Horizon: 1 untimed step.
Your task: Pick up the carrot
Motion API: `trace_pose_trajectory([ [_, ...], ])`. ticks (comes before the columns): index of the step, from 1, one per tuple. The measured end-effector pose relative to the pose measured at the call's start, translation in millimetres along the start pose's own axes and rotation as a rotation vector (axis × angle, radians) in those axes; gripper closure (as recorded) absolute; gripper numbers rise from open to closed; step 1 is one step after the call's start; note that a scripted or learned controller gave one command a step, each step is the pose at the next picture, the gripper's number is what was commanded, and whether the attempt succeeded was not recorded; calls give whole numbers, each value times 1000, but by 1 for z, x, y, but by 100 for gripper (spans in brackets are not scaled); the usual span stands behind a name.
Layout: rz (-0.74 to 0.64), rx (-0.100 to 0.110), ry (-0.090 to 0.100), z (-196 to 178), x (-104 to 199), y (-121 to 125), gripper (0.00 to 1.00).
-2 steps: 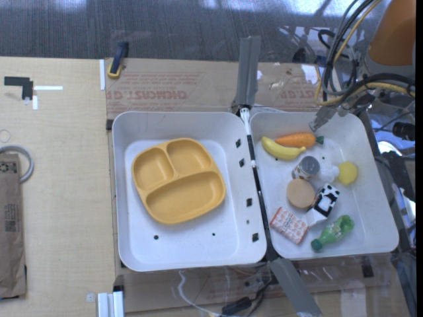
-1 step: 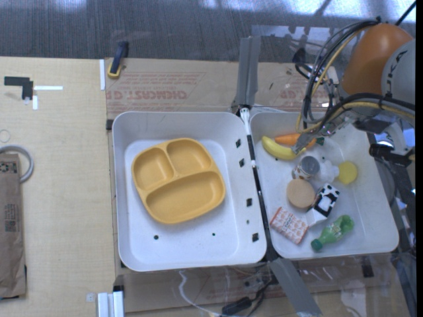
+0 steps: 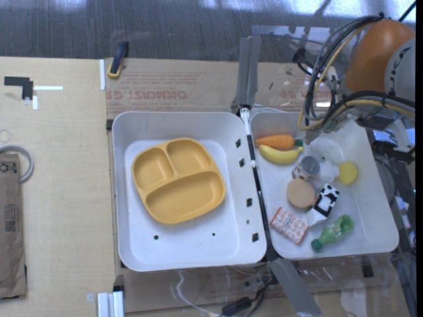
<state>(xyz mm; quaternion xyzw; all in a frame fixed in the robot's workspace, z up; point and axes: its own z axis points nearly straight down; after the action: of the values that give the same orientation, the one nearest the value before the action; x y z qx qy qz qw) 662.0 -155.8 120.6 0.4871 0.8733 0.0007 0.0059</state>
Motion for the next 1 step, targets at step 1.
trace_pose_trajectory([
  [1, 146, 7, 5, -82, -14, -11, 100],
])
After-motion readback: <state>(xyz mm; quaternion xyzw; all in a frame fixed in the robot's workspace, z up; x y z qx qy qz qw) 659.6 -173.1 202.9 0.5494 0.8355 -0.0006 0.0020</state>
